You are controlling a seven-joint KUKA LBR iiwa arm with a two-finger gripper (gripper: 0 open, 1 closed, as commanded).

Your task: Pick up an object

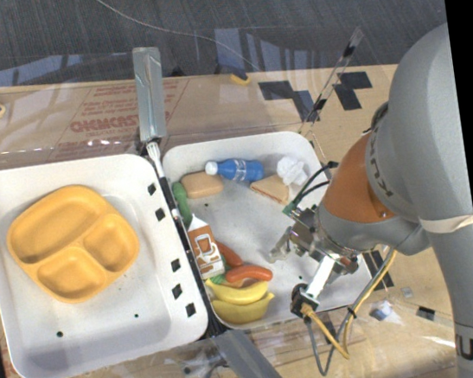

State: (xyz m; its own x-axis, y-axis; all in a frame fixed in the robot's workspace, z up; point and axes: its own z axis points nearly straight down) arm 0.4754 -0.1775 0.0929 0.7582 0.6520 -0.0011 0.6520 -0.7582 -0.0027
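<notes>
Banana (pixel 242 301) in right bin (pixel 240 150)

Fixed overhead cam, slanted down on both bins (pixel 2 260), mid-range.

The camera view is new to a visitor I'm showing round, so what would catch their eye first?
Probably the yellow divided tray, lying alone in the left bin. Next, the bulky grey arm with its orange band, reaching over the right bin. There a banana, a blue bottle and a carton crowd the bin's left side.
</notes>
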